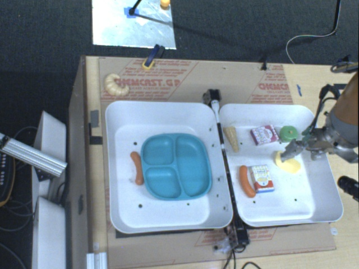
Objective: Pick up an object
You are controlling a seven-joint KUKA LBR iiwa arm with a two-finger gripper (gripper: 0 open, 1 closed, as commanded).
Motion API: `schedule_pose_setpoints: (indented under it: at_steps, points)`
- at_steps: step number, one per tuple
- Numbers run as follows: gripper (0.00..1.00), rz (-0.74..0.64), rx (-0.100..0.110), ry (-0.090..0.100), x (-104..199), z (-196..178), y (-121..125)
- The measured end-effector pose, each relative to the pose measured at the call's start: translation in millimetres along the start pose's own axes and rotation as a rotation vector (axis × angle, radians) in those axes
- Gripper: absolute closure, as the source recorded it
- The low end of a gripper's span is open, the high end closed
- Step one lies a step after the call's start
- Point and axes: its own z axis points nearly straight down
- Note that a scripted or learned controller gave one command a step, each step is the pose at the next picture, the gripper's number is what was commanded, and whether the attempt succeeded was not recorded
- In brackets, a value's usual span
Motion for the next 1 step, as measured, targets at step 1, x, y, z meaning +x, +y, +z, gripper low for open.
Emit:
schedule_pose_setpoints:
  at_steps: [1]
  points:
    - [0.0,-0.001,0.0,0.001,60.4,35.4,75.3]
